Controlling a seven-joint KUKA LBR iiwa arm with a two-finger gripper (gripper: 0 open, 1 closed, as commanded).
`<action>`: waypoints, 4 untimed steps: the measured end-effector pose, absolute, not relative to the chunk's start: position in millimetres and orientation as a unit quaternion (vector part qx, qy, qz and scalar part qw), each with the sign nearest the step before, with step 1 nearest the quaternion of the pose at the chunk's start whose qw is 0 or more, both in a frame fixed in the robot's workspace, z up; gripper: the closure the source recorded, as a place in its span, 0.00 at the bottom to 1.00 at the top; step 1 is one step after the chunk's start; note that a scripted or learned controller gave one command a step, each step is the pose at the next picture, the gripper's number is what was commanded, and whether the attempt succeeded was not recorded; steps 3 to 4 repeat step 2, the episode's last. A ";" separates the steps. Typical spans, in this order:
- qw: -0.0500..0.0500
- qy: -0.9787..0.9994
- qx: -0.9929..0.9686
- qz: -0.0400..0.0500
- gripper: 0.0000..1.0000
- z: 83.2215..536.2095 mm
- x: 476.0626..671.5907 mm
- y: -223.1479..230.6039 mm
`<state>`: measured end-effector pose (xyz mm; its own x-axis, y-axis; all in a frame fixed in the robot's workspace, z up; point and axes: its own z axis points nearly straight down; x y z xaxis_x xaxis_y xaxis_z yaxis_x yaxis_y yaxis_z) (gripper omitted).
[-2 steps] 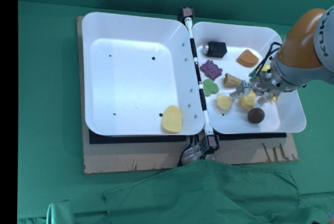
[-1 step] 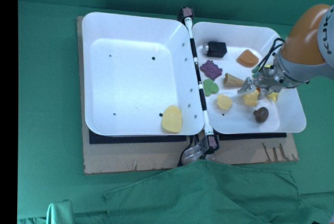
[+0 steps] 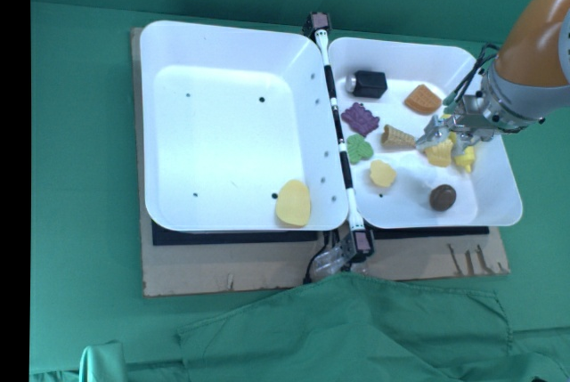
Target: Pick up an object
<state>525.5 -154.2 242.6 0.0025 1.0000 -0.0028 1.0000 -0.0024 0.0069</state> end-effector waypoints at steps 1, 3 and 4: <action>0.005 0.706 0.708 0.002 1.00 308.1 526.2 -158.5; 0.006 0.706 0.708 0.003 1.00 373.9 529.0 -157.4; 0.006 0.706 0.708 0.003 1.00 373.9 529.0 -157.4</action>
